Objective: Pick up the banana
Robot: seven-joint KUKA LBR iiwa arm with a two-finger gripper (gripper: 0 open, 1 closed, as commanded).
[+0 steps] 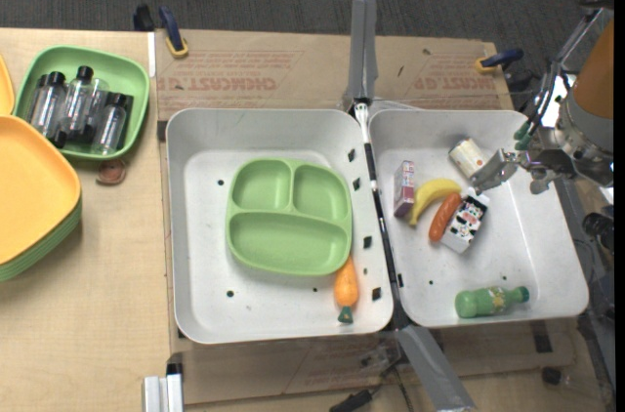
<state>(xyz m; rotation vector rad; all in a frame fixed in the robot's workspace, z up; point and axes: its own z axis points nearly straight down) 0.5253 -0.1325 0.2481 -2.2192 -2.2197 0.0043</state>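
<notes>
**Q:** Two white bins share the bench (107,322). What lies across them, left to right?

**A:** On the bench's far left sits a stack of orange plates (29,195), with a green tray of small bottles (83,103) behind it, well clear of my work. The left bin (195,303) holds a green divided plate (289,217) at its middle, with a toy carrot (346,286) just off the plate's lower right corner. The right bin (562,288) is where the clutter is.

**Q:** And the banana?

**A:** The banana (430,197) lies near the right bin's middle, curved, wedged in a tight cluster: a pink carton (404,187) just beside it on the left, an orange sausage-shaped toy (443,217) touching its lower edge, a black-and-white milk carton (466,225) next to that. A small white cylinder (466,153) rests above, and a green bottle (491,302) lies on its side near the front wall, well apart.

**Q:** Where are you?

**A:** My gripper (508,166) hangs over the right bin's right side, near the cluster and just right of the white cylinder. Whether my fingers are spread or pressed together, I cannot tell from this angle. Nothing shows between them. I judge the crowding makes a clean pick harder.
</notes>
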